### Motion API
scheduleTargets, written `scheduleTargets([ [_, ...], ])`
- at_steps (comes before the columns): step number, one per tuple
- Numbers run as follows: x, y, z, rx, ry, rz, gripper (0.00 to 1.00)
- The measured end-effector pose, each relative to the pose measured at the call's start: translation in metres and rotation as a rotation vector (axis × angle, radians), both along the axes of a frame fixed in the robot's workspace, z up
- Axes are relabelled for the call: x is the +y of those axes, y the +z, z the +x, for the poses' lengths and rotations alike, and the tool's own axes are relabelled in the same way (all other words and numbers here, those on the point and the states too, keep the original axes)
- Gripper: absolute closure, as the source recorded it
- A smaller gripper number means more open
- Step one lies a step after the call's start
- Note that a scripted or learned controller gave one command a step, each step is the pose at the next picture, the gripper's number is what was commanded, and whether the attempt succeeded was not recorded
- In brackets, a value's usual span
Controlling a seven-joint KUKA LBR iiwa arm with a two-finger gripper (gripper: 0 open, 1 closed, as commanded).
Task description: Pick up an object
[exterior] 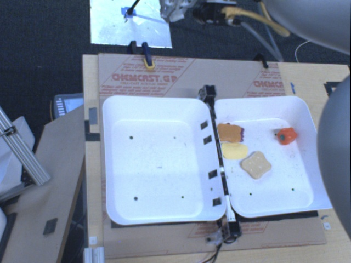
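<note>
The right bin [307,199] holds several small items. An orange piece with a purple edge [230,132] lies near the divider, and a flat yellow disc [235,151] touches it just below. A tan toast-shaped piece [256,165] rests to the right of the disc. A small red-orange pepper-like object [286,136] sits apart near the right wall. My gripper [176,4] hangs at the top of the view, beyond the bench's far edge and well away from both bins. Nothing shows between its fingers.
The left bin [118,201] sits beside the right one, joined by black clips [211,141] along the divider. A shiny sheet [115,26] lies behind the bench, with a yellow clamp [148,59] on the far edge. Grey arm links [337,141] overhang the right side.
</note>
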State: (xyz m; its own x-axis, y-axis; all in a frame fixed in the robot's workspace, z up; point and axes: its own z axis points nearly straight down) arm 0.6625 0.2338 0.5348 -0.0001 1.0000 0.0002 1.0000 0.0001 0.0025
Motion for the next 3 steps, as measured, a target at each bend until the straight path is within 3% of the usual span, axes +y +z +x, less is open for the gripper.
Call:
scheduleTargets([
  [1,0.000,0.001,0.006,0.000,0.001,0.000,1.00],
  [2,0.001,0.001,0.006,0.000,0.002,0.001,0.00],
  [3,0.001,0.012,0.005,-0.003,0.005,0.002,1.00],
])
